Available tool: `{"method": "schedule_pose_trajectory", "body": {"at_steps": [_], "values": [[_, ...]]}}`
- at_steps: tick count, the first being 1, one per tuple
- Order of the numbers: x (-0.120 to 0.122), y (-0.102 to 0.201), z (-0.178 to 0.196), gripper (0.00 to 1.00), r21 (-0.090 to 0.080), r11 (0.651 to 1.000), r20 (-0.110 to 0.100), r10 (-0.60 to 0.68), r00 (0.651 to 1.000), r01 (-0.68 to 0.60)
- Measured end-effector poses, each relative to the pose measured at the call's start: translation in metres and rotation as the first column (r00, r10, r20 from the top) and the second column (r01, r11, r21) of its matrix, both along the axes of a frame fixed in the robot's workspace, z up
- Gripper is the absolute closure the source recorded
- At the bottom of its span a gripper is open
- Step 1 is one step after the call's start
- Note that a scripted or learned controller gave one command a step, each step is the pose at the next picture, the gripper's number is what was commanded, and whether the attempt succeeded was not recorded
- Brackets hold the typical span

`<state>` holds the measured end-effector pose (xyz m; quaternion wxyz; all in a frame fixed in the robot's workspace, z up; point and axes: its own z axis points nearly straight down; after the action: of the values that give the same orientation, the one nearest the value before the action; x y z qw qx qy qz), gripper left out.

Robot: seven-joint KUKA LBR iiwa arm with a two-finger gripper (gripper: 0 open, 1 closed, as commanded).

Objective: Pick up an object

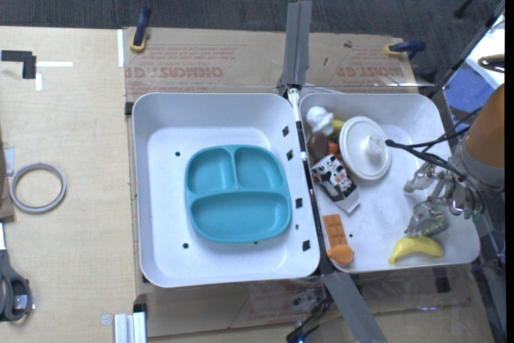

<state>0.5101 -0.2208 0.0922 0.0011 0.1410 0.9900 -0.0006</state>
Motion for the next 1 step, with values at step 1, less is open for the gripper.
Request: {"method": "schedule_pose_trajectory", "body": {"at_steps": [1], "values": [[0.0015, 0.0001, 0.0095, 1.0, -0.003, 1.0, 0.003, 0.003, 1.0, -0.003]]}}
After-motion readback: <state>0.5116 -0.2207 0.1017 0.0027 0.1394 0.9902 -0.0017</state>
